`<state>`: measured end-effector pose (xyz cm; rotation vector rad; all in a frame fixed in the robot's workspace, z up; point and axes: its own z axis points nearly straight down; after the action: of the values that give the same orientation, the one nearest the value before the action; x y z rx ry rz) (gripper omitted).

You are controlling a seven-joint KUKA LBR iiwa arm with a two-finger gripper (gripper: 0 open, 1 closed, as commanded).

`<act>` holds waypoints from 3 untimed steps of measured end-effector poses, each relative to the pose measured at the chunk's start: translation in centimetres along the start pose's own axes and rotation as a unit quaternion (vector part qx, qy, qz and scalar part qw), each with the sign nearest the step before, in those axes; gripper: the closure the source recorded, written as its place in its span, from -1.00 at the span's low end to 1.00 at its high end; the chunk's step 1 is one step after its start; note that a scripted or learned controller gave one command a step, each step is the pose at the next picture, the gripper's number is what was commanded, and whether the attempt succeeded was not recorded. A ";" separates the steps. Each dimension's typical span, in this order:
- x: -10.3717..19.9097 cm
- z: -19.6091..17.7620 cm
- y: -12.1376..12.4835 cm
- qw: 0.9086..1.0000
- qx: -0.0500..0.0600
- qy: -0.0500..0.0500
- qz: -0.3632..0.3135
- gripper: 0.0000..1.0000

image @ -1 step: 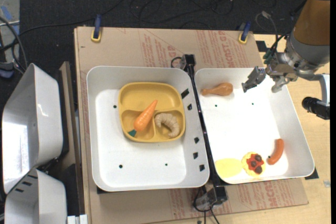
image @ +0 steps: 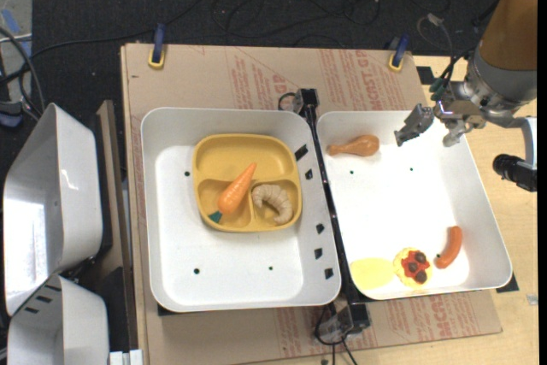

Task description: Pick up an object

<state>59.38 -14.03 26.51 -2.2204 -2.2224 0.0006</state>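
Pincer (image: 432, 126) hangs over the far right part of the right bin (image: 487, 209), fingers spread wide with nothing between them. Your nearest candidate is the drumstick (image: 355, 147), lying flat on the bin floor just left of the pincer, fat end toward it and thin bone end pointing at the divider between the bins. It looks like a moulded plastic toy: probably light, stiff and smooth, so likely to skid or roll if nudged from one side. Judge the best hold to be across the thick rounded end, fingers closing on its two flanks. Farther from the pincer, along the near edge of the same bin, lie a sausage (image: 449, 247), a small pizza slice (image: 414, 265) and a flat yellow disc (image: 371, 272); the last two sit too flat for an easy pinch. In the left bin (image: 171, 269) a yellow divided plate (image: 205, 158) carries a carrot (image: 237, 189) and a shrimp (image: 273, 202).
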 end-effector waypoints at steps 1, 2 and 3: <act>-1.0 5.1 0.0 1.000 0.002 0.000 0.002 -1.00; -1.2 11.3 0.4 1.000 0.002 0.000 0.001 -1.00; -1.1 16.6 0.4 1.000 0.001 0.000 0.001 -1.00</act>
<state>59.78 -15.15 9.88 -2.2207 -2.2184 0.0030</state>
